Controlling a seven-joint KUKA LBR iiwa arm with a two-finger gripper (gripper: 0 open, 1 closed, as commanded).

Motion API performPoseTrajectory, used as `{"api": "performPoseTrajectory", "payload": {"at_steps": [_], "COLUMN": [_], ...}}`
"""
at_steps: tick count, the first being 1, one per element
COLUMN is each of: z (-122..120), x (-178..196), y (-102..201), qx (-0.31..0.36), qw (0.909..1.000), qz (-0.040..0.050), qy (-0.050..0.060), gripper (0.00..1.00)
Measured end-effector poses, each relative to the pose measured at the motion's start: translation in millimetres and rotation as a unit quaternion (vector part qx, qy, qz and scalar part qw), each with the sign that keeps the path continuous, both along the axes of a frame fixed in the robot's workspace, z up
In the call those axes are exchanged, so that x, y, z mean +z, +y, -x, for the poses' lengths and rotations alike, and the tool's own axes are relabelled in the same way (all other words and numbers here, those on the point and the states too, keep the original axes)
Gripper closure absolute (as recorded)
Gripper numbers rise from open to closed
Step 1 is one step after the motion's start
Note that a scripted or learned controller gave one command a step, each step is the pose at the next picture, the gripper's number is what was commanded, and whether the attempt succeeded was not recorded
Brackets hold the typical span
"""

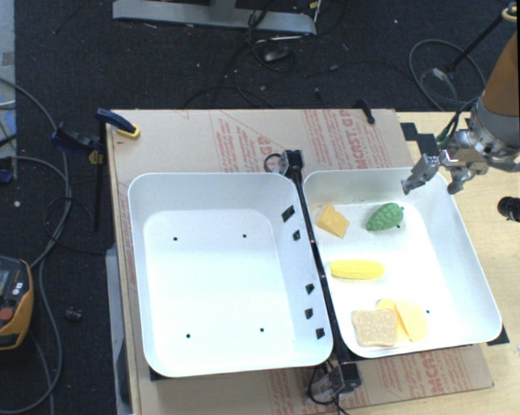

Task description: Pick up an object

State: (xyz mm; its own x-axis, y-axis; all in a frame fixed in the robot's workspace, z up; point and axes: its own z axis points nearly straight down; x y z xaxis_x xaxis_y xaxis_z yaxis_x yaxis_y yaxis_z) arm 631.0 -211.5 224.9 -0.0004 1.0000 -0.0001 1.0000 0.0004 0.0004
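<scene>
From my feed I see the bench (207, 140) topped with brown cardboard printed in red lettering, standing on dark carpet strewn with black cables; a blue and yellow clamp (119, 124) grips its far left corner, and an orange-edged handheld unit (9, 302) lies on the floor at the left. Two shallow white bins sit side by side, touching along a black clipped seam. The left bin (146, 249) has only its bare floor with small dark dots. The right bin (466, 263) holds the candidates for picking: a yellow wedge (332, 220) near the far left corner, a green knobbly piece (385, 217) just beside it, a yellow corn cob (357, 270) lying crosswise in the middle, and a slice of toast (376, 327) touching a yellow slab (409, 320) at the near edge. The arm (505, 100) comes in from the right, orange band uppermost, wrist angled down over the bin's far right corner. The gripper (437, 177) hangs above that rim, its two fingers spread apart with nothing between them, well apart from the green piece.
</scene>
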Motion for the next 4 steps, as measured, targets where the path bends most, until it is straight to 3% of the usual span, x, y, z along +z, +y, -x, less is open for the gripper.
{"api": "performPoseTrajectory", "payload": {"at_steps": [1, 2, 3, 4], "z": [102, 36, -19, -18], "x": [-110, -138, -136, -136], "y": [-1, 25, 19, 12], "qx": [-0.002, 0.002, 0.001, 0.006], "qw": [1.0000, 1.0000, 1.0000, 1.0000], "qz": [-0.0018, -0.0003, 0.0002, -0.0001], "qy": [0.006, 0.001, -0.001, 0.000], "gripper": [0.00, 0.00, 0.00, 0.00]}}
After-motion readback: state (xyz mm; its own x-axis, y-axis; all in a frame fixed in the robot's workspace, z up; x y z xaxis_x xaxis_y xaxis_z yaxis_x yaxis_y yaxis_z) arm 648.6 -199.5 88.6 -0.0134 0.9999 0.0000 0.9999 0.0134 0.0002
